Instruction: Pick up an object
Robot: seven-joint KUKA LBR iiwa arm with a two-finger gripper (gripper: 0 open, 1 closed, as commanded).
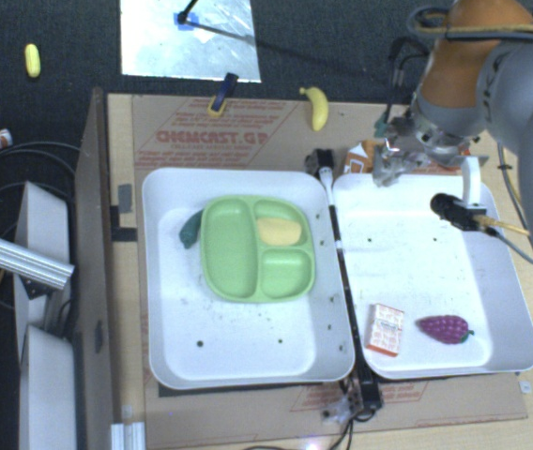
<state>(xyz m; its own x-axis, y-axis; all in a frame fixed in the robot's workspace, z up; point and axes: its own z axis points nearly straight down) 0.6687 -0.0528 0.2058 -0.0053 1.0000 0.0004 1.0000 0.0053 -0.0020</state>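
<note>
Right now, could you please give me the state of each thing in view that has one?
Green divided plate: flat in the left bin, yellow item in one compartment.
Dark green item: beside the plate's left edge.
Small box: lying flat in the right bin.
Purple grapes: lying right of the box, apart.
Banana: on the bench behind the bins.
Gripper: over the right bin's far rim.

Yellow banana (316, 108) on cardboard behind bins. Small yellow item (32, 60) on dark floor, far left. Shiny sheet (190, 26) at top. Cables (4, 190) left.
</note>
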